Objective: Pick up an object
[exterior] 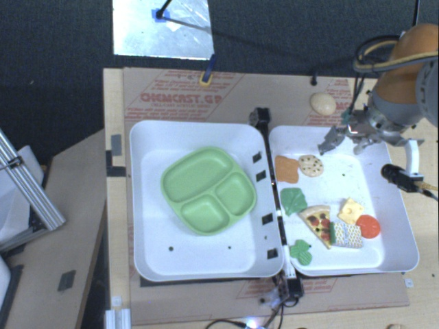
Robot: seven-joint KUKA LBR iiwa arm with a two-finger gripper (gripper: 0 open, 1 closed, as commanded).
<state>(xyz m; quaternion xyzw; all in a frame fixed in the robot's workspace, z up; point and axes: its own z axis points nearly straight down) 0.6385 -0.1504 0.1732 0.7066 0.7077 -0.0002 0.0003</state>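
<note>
Holding a green tray point(209, 199), left bin point(147, 184); toy food point(322, 221) fills the right bin point(394, 204).

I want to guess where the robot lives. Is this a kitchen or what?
Probably a robot lab, not a kitchen. The arm reaches over two white bins on a cardboard-covered bench, and the food, like the pizza slice, looks like toys.

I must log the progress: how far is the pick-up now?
Done: the hand has reached the right bin and hangs over its far edge. In hand: nothing shows between its fingers. Left: the cookie, toast, pizza and other toys all lie in the bin, so grasping and lifting remain.
</note>
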